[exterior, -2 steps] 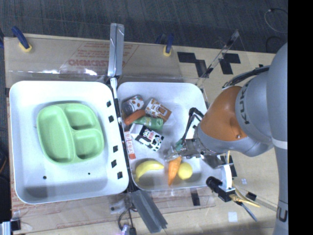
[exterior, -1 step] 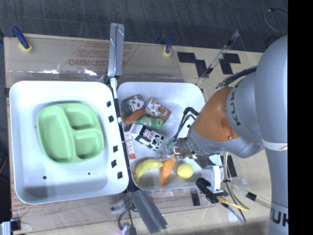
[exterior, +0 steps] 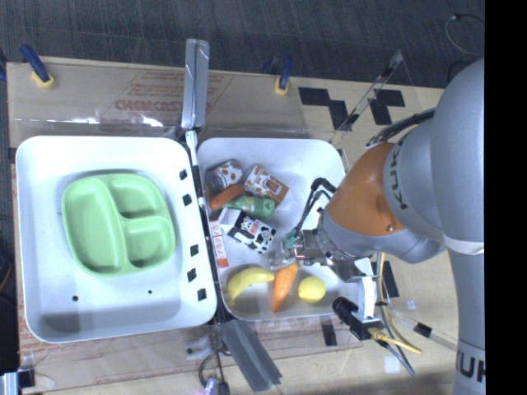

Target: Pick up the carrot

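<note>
Two white bins side by side across the middle of the frame. In the right bin point(exterior: 325, 151), along its lower edge: a banana point(exterior: 245, 282) at left, the carrot point(exterior: 283, 286) upright in the centre, a lemon point(exterior: 311, 290) just right of it. Directly above the carrot's top end, the gripper point(exterior: 298, 249), reaching in from the right; open or shut, impossible to tell. Higher up in the same bin: a black-and-white carton point(exterior: 253, 232), a green tube point(exterior: 255, 206), a small brown box point(exterior: 266, 184), a round can point(exterior: 224, 174). In the left bin point(exterior: 41, 303), a green divided plate point(exterior: 121, 223), toward its upper centre.
</note>
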Tool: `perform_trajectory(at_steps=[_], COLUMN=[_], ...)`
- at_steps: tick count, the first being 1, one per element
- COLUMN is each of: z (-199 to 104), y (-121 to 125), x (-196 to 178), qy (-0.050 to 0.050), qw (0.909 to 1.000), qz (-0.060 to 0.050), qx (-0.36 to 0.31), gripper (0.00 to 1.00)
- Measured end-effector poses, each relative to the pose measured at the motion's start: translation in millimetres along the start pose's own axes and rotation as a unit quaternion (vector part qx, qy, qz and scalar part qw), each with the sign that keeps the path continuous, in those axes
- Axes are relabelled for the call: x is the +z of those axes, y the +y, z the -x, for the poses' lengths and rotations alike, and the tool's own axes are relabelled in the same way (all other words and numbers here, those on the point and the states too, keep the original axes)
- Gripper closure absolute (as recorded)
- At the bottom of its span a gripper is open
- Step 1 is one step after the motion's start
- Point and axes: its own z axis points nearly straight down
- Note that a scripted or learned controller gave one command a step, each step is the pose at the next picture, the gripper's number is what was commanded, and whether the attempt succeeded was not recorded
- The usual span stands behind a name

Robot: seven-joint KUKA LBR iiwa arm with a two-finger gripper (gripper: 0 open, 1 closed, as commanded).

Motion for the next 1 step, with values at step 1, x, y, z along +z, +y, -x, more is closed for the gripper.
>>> perform_trajectory(at_steps=[1], z=[7.5], y=[25.1], x=[-99.5], qy=[-0.003], qw=[0.9690], qz=[0.003], qx=[-0.247], gripper=[1.00])
